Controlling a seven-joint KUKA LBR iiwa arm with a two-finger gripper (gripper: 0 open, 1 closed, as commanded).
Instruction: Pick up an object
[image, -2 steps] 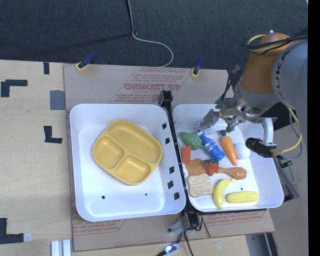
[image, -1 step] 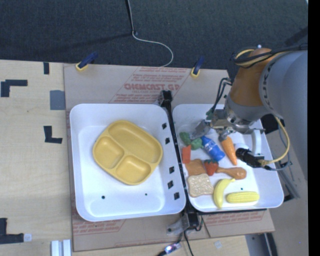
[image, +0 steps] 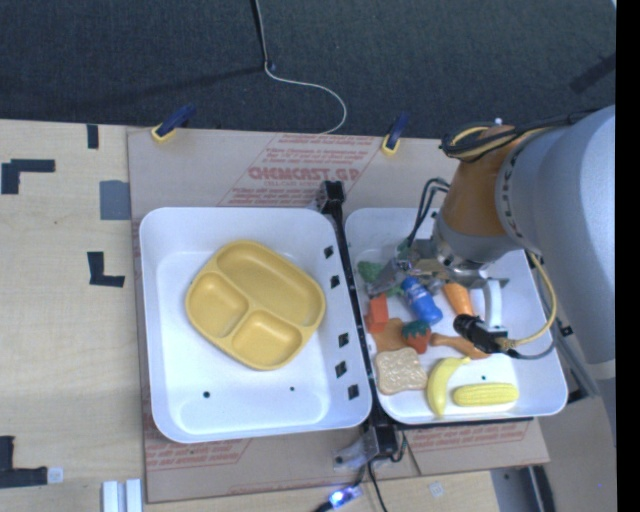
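Red "CHEMCAST GP" lettering (image: 303, 173) on brown board, gripper (image: 425, 285) over toy food — grip state unclear

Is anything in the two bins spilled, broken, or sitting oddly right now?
Nothing stands out. The yellow divided tray lies flat but askew in the left bin; the toy foods sit jumbled in the right bin.

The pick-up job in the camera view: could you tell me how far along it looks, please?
Done: the arm has reached down into the right bin, over the toy food. In hand: the gripper sits low by the blue bottle, but nothing shows between its fingers. Left: grasping and lifting. The corn, banana and bread slice lie untouched at the bin's near edge, and the yellow tray lies in the left bin.
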